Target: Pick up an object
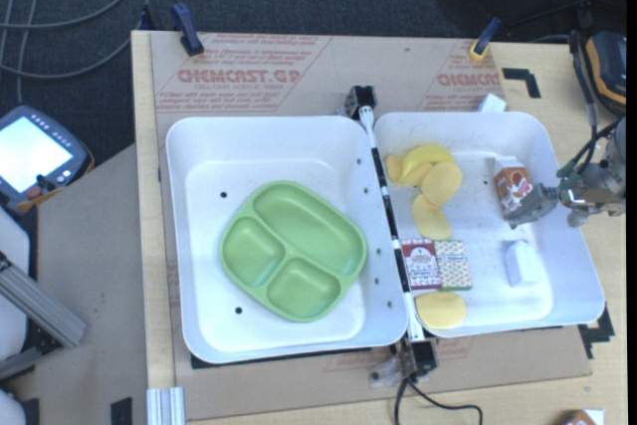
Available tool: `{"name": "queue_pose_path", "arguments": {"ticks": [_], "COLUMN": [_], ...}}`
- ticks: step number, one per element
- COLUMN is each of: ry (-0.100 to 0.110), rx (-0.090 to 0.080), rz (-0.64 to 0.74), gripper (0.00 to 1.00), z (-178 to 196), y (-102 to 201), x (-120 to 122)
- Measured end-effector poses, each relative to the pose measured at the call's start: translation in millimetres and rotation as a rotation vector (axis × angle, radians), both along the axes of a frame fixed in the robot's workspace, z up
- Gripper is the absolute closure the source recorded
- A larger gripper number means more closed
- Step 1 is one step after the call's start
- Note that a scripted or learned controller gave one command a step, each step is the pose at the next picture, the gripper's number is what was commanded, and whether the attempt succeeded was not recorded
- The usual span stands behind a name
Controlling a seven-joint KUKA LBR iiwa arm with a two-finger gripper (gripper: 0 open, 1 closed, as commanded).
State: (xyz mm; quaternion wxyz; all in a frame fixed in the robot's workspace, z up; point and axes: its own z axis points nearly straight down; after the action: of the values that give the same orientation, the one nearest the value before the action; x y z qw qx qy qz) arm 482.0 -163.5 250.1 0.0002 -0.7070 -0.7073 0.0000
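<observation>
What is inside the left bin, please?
A green three-compartment plate lies in the left bin; its compartments hold nothing. Whatever is under the plate is covered.

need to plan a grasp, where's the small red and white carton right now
In the camera view the carton lies in the right bin, against its left wall, touching a green-patterned carton, just above a yellow piece.
</observation>
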Motion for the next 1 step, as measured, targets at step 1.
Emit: {"name": "queue_pose_path", "arguments": {"ticks": [1], "ry": [-0.028], "rx": [-0.013], "rz": [0.001], "gripper": [0.0], "z": [-146.8], "y": [-16.5], "x": [111.5]}}
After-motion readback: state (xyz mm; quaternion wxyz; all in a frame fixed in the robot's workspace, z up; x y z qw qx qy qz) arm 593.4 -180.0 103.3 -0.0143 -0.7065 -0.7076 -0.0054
